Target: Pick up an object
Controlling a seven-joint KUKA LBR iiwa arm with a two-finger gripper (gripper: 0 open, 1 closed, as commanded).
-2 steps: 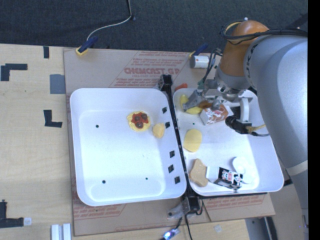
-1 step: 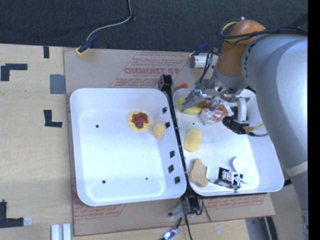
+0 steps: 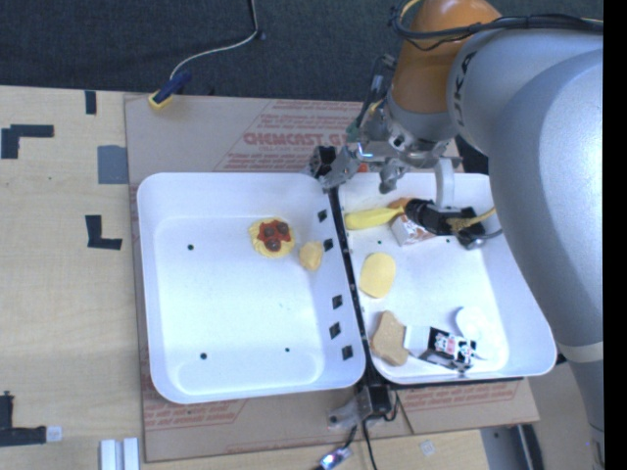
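Bright, even overhead light. Left bin (image 3: 235, 292) floor glares near white toward 7 o'clock; soft shadow under rim at 12 o'clock. Grey arm (image 3: 549, 164) at 3 o'clock soft, out of focus, with sheen. Small items slightly blurred. Dark backdrop (image 3: 147, 18) grainy.

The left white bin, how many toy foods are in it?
2. A small round yellow pizza toy with red topping lies near the middle of the left white bin, and a small pale yellow lump sits just right of it.

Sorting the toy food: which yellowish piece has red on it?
The round piece in the left bin, topped with red blobs; the other yellow pieces are plain.
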